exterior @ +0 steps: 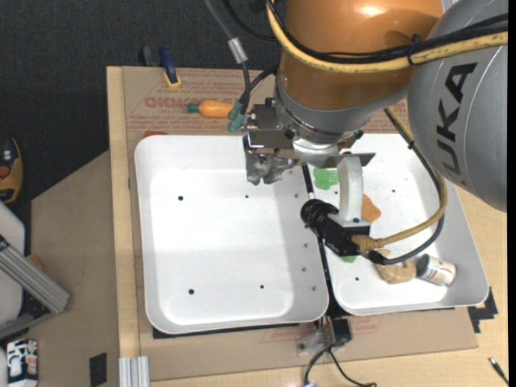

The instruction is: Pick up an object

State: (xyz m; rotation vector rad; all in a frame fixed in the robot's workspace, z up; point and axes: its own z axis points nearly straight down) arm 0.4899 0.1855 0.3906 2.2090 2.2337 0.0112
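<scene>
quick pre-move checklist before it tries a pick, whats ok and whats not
1. Objects to pick lie in the right bin: ok; a tan object, a white tube, a green piece and an orange piece.
2. Gripper over those objects: not ok; it hangs over the left bin, near its back right corner.
3. Something held in the gripper: cannot tell.
4. Cable clear of objects: not ok; the yellow hose runs just above the tan object.
5. Full sight of the right bin: not ok; the arm covers part of it.

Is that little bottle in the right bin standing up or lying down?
Lying down. The bottle rests on its side near the front right corner of the right bin, beside a tan object.
</scene>
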